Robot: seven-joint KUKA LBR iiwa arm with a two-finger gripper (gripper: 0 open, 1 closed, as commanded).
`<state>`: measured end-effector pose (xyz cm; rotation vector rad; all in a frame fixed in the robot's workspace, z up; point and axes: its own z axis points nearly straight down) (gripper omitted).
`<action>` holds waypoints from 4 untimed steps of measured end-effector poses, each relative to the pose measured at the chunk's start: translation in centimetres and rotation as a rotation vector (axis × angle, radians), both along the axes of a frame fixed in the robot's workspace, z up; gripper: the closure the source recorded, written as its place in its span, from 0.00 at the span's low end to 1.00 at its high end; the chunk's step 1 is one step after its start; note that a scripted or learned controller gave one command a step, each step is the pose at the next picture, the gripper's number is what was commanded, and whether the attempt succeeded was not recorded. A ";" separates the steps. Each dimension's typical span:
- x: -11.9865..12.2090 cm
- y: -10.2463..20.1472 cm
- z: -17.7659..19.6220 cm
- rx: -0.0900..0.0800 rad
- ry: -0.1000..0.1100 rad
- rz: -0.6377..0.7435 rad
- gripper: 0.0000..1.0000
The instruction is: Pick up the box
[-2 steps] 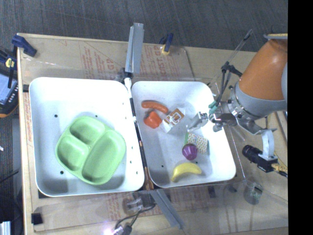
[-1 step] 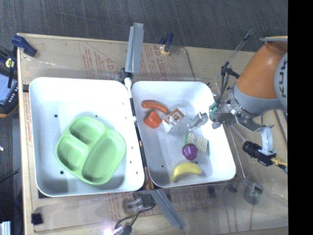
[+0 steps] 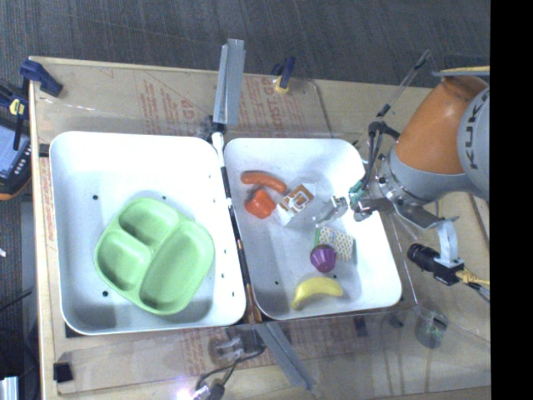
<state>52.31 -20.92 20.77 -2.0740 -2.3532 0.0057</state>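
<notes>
A small white box [image 3: 296, 199] with an orange print lies in the upper middle of the right bin [image 3: 379, 286]. My gripper [image 3: 334, 209] hangs low over the same bin, just to the right of the box and a short gap away from it. I see nothing held in the gripper. The grey arm with its orange band [image 3: 437, 136] reaches in from the right, over the bin's right wall.
Left of the box lie an orange-red sausage [image 3: 263, 178] and a red pepper [image 3: 260, 204]. Below the gripper sit a patterned pouch [image 3: 338, 241], a purple eggplant [image 3: 323, 258] and a banana [image 3: 316, 290]. The left bin [image 3: 71, 161] holds a green divided plate [image 3: 155, 255].
</notes>
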 end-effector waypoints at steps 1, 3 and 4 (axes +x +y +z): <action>-0.8 0.0 -2.0 -0.001 -0.001 0.026 0.00; -1.7 0.0 -11.1 -0.003 -0.016 -0.050 0.00; -1.7 0.0 -11.1 -0.004 -0.016 -0.050 0.00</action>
